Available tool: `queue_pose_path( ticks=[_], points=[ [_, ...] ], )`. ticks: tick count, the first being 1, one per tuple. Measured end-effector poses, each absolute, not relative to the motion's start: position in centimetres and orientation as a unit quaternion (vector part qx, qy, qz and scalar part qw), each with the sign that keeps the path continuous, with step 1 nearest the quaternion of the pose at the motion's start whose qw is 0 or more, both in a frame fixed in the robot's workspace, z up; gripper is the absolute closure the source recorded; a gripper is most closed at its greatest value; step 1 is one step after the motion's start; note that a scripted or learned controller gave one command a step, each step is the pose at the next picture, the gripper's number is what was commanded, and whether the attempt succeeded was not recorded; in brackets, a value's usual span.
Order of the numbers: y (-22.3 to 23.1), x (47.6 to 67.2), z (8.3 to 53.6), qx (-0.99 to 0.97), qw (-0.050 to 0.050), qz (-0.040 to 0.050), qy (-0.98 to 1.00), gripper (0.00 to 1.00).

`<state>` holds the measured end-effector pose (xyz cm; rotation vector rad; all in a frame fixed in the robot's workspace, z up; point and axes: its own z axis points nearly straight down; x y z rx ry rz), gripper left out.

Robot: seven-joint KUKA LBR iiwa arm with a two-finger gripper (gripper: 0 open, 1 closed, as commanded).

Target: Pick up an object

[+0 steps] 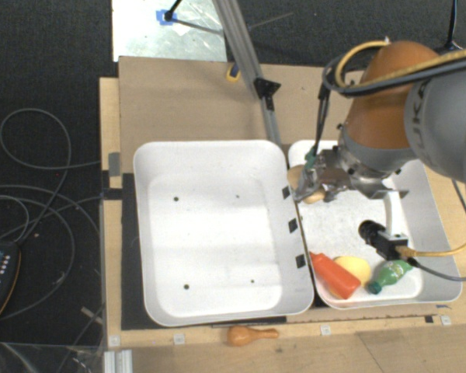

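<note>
- Gripper over right bin, near its left wall; finger opening: cannot tell.
- Tan object just beneath gripper; hold unconfirmed.
- Orange piece, yellow lemon, green bottle lie well below-right of gripper.

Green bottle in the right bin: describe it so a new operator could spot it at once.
Start at the right bin, the one under the arm. Along its near edge lie three things in a row: an orange carrot-shaped piece, a yellow lemon-like piece, then the green bottle. It is the rightmost of the row, the only green one, lying on its side.
</note>
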<state>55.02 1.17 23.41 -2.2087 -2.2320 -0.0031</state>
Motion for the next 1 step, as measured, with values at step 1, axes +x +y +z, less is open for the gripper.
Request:
queue_pose_path(
  ticks=[1],
  points=[
    [5.57,56.17,23.97,-0.704,0.0,-0.0018,-0.711,1.0]
  ],
)
